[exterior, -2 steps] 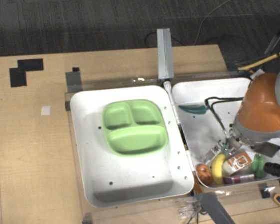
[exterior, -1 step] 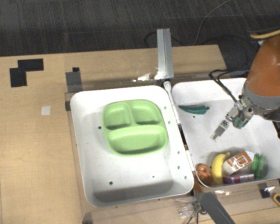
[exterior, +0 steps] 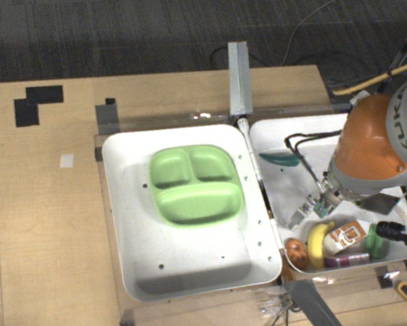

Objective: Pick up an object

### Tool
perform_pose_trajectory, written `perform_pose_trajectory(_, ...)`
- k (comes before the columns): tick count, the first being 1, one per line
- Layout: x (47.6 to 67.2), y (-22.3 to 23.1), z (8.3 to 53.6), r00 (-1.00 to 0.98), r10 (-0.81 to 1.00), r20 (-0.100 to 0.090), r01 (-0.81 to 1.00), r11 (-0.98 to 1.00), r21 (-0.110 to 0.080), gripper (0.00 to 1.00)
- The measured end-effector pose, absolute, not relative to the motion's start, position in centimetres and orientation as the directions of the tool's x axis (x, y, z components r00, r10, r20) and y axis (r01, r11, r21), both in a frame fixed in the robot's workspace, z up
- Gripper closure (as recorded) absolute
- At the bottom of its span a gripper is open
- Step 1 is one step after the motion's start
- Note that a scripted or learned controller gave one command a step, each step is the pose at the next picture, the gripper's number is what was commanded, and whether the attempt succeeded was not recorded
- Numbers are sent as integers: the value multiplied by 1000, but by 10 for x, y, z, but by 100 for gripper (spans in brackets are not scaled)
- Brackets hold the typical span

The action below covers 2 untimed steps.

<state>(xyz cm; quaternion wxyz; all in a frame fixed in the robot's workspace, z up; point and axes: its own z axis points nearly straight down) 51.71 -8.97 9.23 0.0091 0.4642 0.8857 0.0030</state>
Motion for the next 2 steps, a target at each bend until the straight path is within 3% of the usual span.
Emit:
perform_pose_trajectory(1,519,-87,104,-571,821,-9,821,571,18,100)
perform_pose_trajectory(2,528,-49,289,-595,804,-6,804,595,7,100)
